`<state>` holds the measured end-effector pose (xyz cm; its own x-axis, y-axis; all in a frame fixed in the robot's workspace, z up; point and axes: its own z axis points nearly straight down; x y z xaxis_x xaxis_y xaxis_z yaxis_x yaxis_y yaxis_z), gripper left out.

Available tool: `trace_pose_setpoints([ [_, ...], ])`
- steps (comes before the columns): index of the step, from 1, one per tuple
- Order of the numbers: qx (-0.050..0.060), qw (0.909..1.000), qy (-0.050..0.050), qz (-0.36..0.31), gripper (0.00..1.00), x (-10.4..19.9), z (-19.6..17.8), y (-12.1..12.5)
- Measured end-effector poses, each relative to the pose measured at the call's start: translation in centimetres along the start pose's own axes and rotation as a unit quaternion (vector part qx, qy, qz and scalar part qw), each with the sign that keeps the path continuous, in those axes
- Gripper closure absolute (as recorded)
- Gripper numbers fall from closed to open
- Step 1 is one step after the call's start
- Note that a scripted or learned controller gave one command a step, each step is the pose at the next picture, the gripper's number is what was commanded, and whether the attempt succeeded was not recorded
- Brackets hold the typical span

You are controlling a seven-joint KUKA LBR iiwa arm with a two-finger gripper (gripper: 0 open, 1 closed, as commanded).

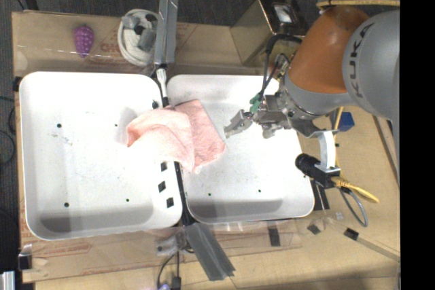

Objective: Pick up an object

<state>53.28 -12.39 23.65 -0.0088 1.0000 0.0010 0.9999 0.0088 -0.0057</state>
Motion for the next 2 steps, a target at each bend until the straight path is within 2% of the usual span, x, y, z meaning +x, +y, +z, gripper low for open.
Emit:
trace_pose_setpoints([
  [1, 0.002, 1.0000, 0.000, -0.003, 1.00, 0.1, -0.9, 0.0],
  [2, -0.003, 1.0000, -0.001, 0.008, 1.00, -1.1, -8.9, 2.3],
])
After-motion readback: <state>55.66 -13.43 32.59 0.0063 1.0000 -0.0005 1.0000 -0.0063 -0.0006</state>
